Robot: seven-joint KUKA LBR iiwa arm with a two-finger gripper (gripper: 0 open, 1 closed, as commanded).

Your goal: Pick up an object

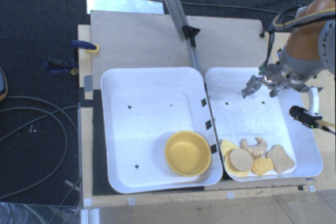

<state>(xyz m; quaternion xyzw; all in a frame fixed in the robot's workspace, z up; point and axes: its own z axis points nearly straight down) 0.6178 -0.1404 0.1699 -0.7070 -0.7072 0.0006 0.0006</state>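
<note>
The pincer (261, 87), fingers apart and holding nothing, hovers over the right bin (239, 113), well apart from the food pieces (257, 157).

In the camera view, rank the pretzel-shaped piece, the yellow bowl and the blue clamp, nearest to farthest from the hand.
Measured from the hand over the right bin:
1. Pretzel-shaped piece, right bin's near edge, below the hand.
2. Yellow bowl, left bin's near right corner.
3. Blue clamp, at the bench's left edge.
</note>
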